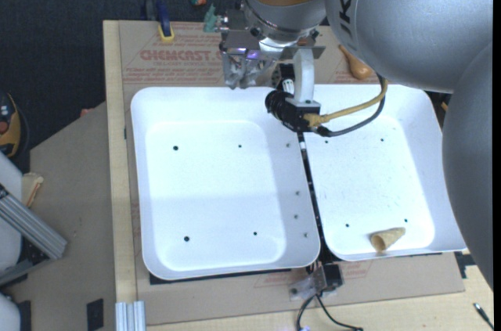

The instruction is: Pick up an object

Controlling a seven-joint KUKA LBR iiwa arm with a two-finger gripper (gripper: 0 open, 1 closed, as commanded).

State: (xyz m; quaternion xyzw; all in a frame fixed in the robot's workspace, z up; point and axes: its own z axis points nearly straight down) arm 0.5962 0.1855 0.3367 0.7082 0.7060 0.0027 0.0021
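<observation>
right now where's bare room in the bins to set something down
The left bin has bare floor from its far rim to its near rim. The right bin is bare across its middle; a tan object lies by its near rim. The far end of the divider is crowded under the gripper.

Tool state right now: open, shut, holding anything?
Tool: cannot be told; it sits at the far rim of the left shallow white bin, nothing visibly held. The small tan wedge-shaped object lies in the right bin.

Lighting: bright, even, cast from above. Glare: broad sheen on the large grey metal arm casing [423, 1]; the two shallow white plastic bins [156, 165] are rendered near overexposed. Shadow: a soft grey band is laid across the left bin's far half. Focus: slightly soft throughout; dark surroundings left underexposed.
</observation>
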